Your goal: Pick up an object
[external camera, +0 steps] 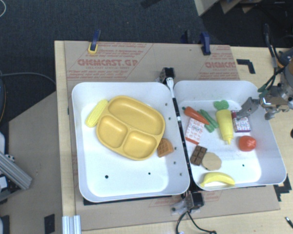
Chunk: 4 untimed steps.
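We locate the hand over the right bin, just above a small pink packet; its finger state cannot be determined. The yellow bottle lies just left, long axis running near-to-far. The worktop board reads "CHEMCAST GP".

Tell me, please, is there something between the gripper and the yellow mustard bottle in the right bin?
Nothing visible blocks the way. The gripper hangs over the right bin, just right of the mustard bottle. A small pink-and-white packet lies beneath the gripper, beside the bottle, and the tomato sits lower, off the path.
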Available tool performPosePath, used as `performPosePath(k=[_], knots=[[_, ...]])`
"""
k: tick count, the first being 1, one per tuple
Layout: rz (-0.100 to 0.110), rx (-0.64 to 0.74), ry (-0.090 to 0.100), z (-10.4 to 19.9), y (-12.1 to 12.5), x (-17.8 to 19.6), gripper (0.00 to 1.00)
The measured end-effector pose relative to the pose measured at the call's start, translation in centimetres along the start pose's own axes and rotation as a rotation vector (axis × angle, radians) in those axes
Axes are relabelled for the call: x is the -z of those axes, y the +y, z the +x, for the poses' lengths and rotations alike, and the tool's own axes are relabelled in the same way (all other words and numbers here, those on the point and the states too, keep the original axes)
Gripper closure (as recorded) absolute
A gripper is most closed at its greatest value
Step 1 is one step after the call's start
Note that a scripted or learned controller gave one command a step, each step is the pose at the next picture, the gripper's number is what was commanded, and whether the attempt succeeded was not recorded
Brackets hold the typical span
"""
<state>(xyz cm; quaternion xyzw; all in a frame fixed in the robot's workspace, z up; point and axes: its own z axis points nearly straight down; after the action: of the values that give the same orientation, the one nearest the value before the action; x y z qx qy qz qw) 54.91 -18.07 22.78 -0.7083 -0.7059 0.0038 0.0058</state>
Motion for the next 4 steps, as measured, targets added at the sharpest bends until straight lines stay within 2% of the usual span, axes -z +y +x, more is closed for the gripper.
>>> performPosePath(k=[1,2,3,4], knots=[[-0.014,0.003,-0.003,0.0,0.3,0.8,0.00],[-0.007,0.003,0.000,0.3,-0.7,-4.8,0.00],[-0.008,0.004,0.000,1.0,-0.3,-10.9,0.00],[-0.009,0.004,-0.001,1.1,-0.3,-14.5,0.00]])
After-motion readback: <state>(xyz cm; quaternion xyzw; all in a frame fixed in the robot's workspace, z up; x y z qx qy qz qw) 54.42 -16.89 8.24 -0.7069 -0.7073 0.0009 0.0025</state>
